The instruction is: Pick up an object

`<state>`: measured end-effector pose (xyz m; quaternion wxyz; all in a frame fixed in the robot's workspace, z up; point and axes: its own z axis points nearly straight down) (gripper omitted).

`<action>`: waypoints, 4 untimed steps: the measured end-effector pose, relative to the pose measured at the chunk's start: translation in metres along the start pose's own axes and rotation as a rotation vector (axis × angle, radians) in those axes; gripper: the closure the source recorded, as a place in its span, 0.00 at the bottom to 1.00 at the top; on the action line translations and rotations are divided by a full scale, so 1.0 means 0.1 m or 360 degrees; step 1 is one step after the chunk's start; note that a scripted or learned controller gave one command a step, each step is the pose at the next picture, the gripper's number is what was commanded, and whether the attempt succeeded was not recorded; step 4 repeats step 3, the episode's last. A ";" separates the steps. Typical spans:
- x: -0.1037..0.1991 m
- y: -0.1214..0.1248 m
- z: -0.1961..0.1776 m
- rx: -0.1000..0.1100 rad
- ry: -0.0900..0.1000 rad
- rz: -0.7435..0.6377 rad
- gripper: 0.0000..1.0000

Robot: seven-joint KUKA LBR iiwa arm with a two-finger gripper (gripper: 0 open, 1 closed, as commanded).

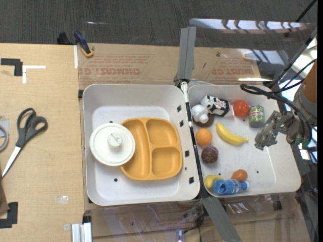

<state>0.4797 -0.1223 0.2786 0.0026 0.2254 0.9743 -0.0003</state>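
Note:
My gripper [266, 134] hangs over the right side of the right bin [282, 180], just right of a yellow banana [231, 134] and below a green can [256, 115]. I see nothing held in it. Also in this bin are a red tomato [240, 108], a black-and-white cow toy [216, 104], a white object [200, 115], an orange [204, 136], a dark purple fruit [209, 155], a small orange fruit [239, 175], a blue bottle [229, 186] and a yellow piece [211, 180].
The left bin [96, 185] bears a yellow divided plate [154, 150] and a round white lid [112, 143]. Scissors [22, 132] lie on the bench at the left. Black cables [262, 91] cross the right bin's far rim.

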 end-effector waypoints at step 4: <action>-0.46 0.82 0.41 0.0000 0.0007 -0.0126 1.00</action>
